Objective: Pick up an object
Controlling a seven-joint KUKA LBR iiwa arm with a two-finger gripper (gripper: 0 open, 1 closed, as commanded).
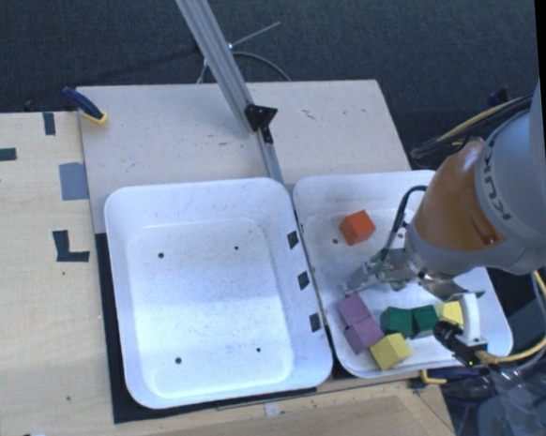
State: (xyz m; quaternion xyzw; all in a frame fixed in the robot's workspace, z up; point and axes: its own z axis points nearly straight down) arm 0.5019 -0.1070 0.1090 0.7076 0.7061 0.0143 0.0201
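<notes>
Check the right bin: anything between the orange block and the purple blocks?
Camera view: only bare white floor of the right bin between the orange block and the purple blocks. The tool sits just right of that gap.

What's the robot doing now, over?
Gripper low in the right bin, grip unclear. Orange block lies loose behind it. Purple blocks, green block, yellow block crowd the front.

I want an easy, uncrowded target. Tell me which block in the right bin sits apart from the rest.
The orange block, toward the far side of the right bin. It lies alone, while the purple blocks, green block and yellow block crowd together at the near end.
</notes>
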